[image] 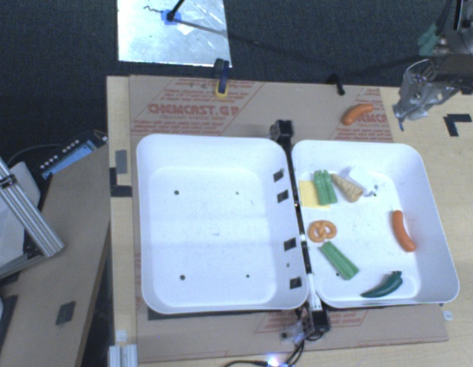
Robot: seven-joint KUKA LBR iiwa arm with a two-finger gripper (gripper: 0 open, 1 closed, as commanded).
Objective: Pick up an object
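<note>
Nearest, a dark green chili pepper: light, stiff, slippery plastic; grasp mid-body. Whether the gripper is open or closed, I cannot tell.

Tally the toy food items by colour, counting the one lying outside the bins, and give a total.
Green: 3 – bean, stick, chili pepper
Orange: 3 – sausage in the bin, pretzel, sausage on the board
Yellow: 1 – cheese slice
Tan: 1 – cone
Total: 8

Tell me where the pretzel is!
The pretzel lies in the right bin, near its left wall. A yellow square sits above it in the picture, and a green stick just below it.
</note>
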